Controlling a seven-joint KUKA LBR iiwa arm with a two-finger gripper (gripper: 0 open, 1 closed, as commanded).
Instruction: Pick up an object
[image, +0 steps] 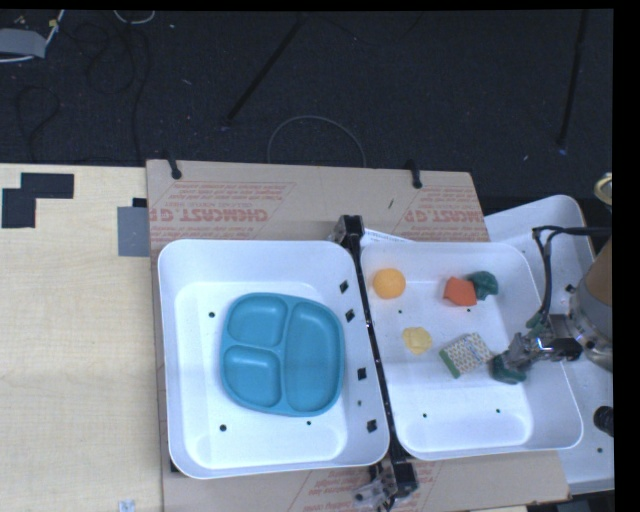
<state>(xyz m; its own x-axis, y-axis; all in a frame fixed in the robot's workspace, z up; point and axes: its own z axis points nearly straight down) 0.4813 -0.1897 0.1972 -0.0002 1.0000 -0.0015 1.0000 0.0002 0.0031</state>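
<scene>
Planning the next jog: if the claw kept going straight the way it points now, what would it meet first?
Probably the dark green object right at the claw, near the right bin's right side. Further left lies the checkered pad. Depth is hard to judge from above.

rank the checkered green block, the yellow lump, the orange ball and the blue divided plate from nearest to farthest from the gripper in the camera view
1. Checkered green block, just left of the gripper, right bin.
2. Yellow lump, middle of the right bin.
3. Orange ball, right bin's upper left.
4. Blue divided plate, left bin.
</scene>
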